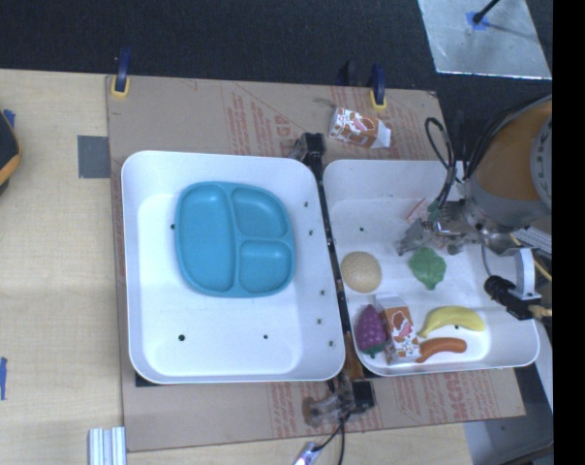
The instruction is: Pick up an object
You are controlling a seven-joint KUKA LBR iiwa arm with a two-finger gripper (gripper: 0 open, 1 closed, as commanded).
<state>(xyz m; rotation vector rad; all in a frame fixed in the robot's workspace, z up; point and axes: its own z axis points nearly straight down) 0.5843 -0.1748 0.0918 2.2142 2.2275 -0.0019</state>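
A: Where is the two-finger metal gripper [420, 237]?

B: Low over the right white bin [370, 184], just above the green broccoli-shaped toy [429, 267]. Whether it is apart or together, I cannot tell.

A: And nearby?

B: A tan round bun [361, 271], purple grape bunch [371, 328], small printed carton [399, 331], yellow banana [454, 320] and red sausage [442, 348]. The left white bin [147, 342] holds a blue divided plate [235, 238].

Two white bins on the bench: left bin [147, 347] and right bin [370, 187]. One blue divided plate [234, 238]. One tan round bun [361, 271], one green broccoli [429, 267], one purple grape bunch [371, 328], one small carton [399, 332], one banana [453, 320], one sausage [440, 348]. One snack packet [359, 129] lies on the cardboard.
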